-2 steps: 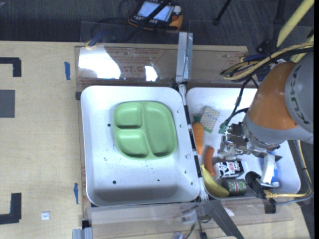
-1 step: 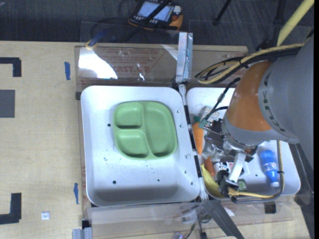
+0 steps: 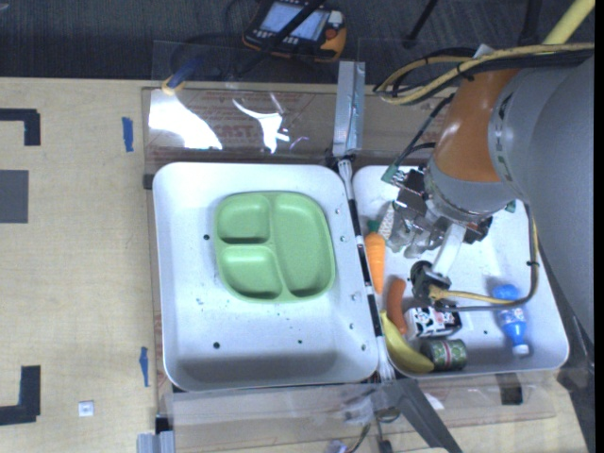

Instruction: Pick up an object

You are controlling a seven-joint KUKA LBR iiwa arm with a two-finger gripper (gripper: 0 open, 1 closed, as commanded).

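Note:
My gripper [image 3: 418, 242] hangs over the left part of the right bin [image 3: 543, 253], just right of an orange carrot [image 3: 375, 256] that lies along the bin's left wall. Nothing can be seen held in it. In front of the carrot lies a red-orange sausage-like piece [image 3: 395, 306], then a yellow banana [image 3: 403, 349] at the front left corner. A black-and-white carton [image 3: 436, 322] and a dark green can [image 3: 445, 352] sit beside the banana. A clear water bottle with a blue cap [image 3: 511, 317] lies at the front right.
The left bin [image 3: 179, 281] holds a green divided plate [image 3: 275, 244] near its middle. A raised divider [image 3: 357, 253] separates the two bins. The arm's grey body covers the right bin's back right part.

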